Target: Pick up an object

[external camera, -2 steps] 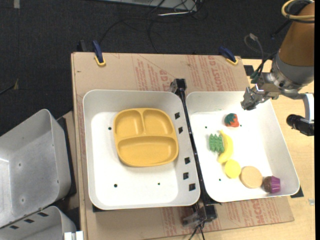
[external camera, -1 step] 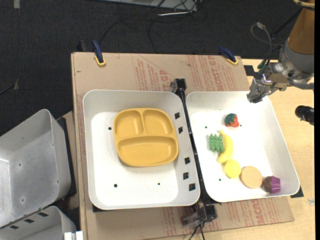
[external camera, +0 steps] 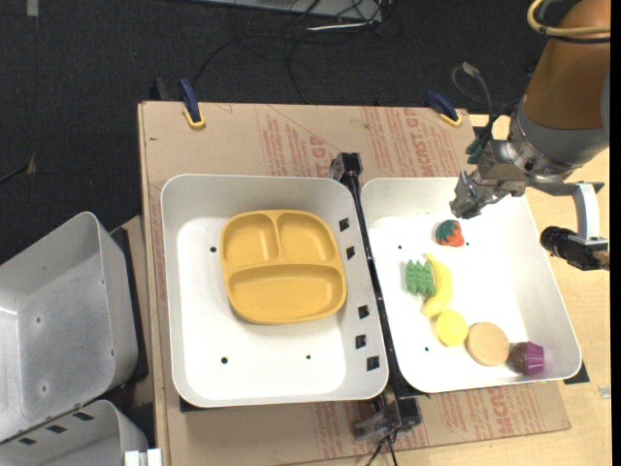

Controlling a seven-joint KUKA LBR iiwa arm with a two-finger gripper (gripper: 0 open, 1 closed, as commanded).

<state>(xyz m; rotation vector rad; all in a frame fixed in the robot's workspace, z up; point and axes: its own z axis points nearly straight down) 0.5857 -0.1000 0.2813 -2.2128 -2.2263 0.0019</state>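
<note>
The right bin (external camera: 553, 289) holds a small red and green strawberry toy (external camera: 447, 232), a green ridged piece (external camera: 419, 276) next to a yellow banana (external camera: 439, 288), a yellow round piece (external camera: 450, 327), a tan disc (external camera: 487, 344) and a purple cup-like toy (external camera: 528, 357). My gripper (external camera: 467, 203) hangs over the far part of this bin, just above and right of the strawberry toy. Nothing shows between its fingers.
The left bin (external camera: 194, 357) carries a yellow divided plate (external camera: 283, 265). A black divider with clips (external camera: 364, 280) runs between the bins. A grey container (external camera: 58, 328) stands off the bench at left. Cables lie on the floor behind.
</note>
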